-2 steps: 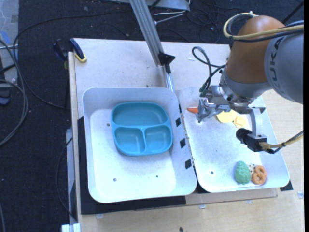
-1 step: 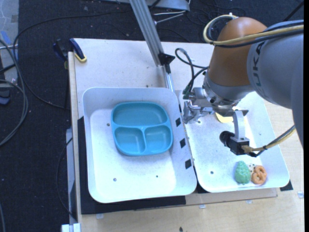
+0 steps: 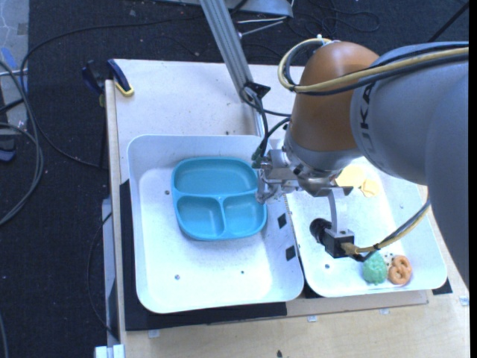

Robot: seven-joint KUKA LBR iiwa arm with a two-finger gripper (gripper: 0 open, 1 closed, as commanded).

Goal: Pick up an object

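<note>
A blue divided plate (image 3: 216, 198) lies in the left bin (image 3: 209, 278), towards its back right. My gripper (image 3: 264, 189) hangs under the orange band of the arm (image 3: 328, 88), right at the plate's right rim, by the wall between the two bins. The wrist hides most of the gripper, and I cannot make out anything held in it. In the right bin (image 3: 417, 215) a yellow object (image 3: 359, 180) peeks out from behind the arm. A green lump (image 3: 375, 268) and an orange ring-shaped piece (image 3: 399, 269) lie together at the bin's front right.
A black fitting with a yellow cable (image 3: 337, 241) hangs from the arm over the right bin. A slanted metal bar (image 3: 227, 39) crosses the back of the bench. A blue and yellow tool (image 3: 119, 77) lies at the bench's back left corner.
</note>
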